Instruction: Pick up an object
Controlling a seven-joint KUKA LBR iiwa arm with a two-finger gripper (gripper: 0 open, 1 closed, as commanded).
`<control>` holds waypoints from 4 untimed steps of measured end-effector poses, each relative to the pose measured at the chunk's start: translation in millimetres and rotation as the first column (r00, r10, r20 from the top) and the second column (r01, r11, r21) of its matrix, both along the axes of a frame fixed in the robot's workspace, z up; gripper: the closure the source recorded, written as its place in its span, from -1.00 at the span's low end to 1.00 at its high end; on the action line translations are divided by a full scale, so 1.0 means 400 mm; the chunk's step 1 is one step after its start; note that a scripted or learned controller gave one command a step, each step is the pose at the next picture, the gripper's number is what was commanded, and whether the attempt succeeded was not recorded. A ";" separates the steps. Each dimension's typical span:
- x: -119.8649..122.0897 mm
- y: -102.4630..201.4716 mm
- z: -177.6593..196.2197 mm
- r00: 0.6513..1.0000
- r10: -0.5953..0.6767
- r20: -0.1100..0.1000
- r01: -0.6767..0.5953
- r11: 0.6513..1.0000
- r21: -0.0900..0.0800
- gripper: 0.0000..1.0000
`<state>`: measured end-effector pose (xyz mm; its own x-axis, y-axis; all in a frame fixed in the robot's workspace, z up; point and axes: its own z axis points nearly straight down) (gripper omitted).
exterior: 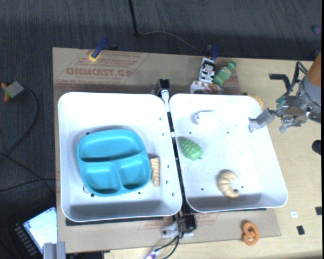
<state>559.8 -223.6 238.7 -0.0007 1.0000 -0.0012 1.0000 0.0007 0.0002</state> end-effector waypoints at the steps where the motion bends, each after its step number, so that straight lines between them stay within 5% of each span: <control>1: 0.000 0.000 0.000 1.000 0.000 0.000 0.000 1.000 0.000 -1.00; 2: 0.042 0.053 -0.358 1.000 0.001 0.001 -0.001 1.000 0.001 -1.00; 3: -0.134 0.165 -0.060 1.000 0.000 0.000 0.000 1.000 0.001 -1.00; 4: -0.183 0.294 -0.356 1.000 -0.001 0.010 0.001 1.000 -0.002 -1.00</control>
